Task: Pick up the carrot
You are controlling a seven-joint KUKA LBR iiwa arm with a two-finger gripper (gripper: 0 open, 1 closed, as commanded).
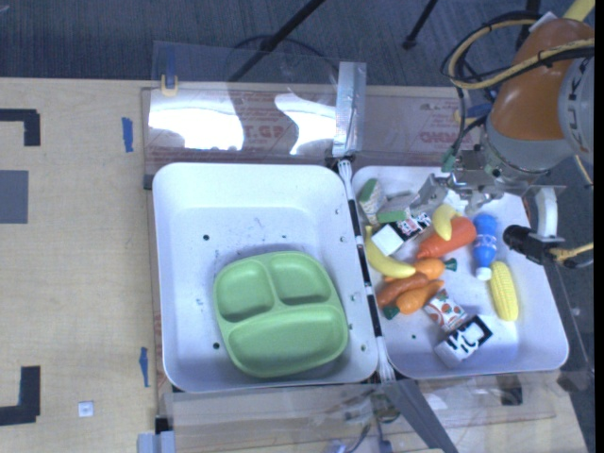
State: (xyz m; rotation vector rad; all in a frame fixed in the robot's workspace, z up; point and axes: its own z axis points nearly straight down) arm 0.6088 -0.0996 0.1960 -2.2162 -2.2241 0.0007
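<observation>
Camera view: I'm seeing the green plate (280, 314) lying in the left bin (179, 215) and the carrot (446, 239) lying in the right bin's (538, 343) pile. The gripper (451, 185) is hovering just beyond it, grip unreadable — approach step, I judge; next, descending precisely.

A single fixed camera looks down at a slant from above the tabletop (66, 253), taking in both white bins (179, 253) with the arm (533, 92) entering at the right.
</observation>
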